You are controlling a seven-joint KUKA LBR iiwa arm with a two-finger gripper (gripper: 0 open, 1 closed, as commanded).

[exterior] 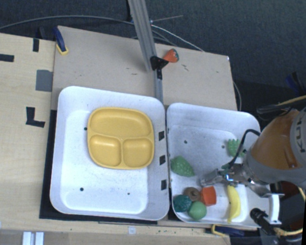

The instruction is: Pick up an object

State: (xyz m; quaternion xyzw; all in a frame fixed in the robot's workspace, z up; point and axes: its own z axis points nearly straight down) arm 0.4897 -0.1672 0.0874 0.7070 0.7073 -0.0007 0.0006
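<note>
– Hanging over the right shallow white bin (250, 124), the end effector (215, 178), reaching in from the right and pointing left. Open or closed?

– Cannot tell from this angle. Nothing visibly held.

– Nearest candidate?

– Likely the small red-orange block (209, 196), just toward the near rim from the end effector's tip, almost under it. Probably calls for a short drop and a slight shift toward the near edge.

– Crowded there?

– Yes. Just left of the block, touching or nearly so, a brown ring-shaped piece (192, 193). Nearer still, a light green ball (198, 210) and a teal round lump (182, 204), side by side against the near wall. Some risk of nudging a neighbour instead of gripping the block.

– And right of the block?

– A yellow toy banana (233, 203), long axis running near to far, lying close beside the wrist. Looks awkward to reach from this pose.

– Farther off?

– A dark green leafy piece (182, 166), left of the tip and apart from the cluster. Beyond, toward the far wall, a small bright green piece (232, 146). Well apart, in the left shallow white bin (64, 137), a yellow divided plastic plate (121, 137).
</note>
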